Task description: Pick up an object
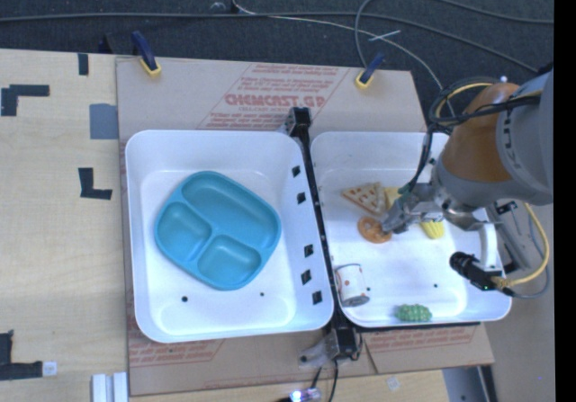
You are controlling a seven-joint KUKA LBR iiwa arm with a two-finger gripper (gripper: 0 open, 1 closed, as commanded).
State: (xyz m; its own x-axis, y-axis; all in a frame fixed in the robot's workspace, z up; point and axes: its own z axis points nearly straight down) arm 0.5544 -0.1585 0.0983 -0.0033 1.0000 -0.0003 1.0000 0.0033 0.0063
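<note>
My gripper [393, 217] reaches in from the right and hangs low over the right bin [396, 153]. Its tips sit just above a round orange-brown cookie-like piece [370, 230] and beside a tan waffle-like wedge [364, 197]. A small yellow object [434, 229] lies just right of the gripper, partly under the wrist. Near the bin's front edge sit a green lumpy object [413, 312] and a small white cup-like can [348, 283]. Nothing shows between the fingers.
The left bin [144, 301] holds a blue three-compartment plate [217, 228]. A black clip divider [309, 211] joins the two bins. Cables loop over the dark floor behind the bench, and two blue-yellow clamps [144, 54] hold the cardboard.
</note>
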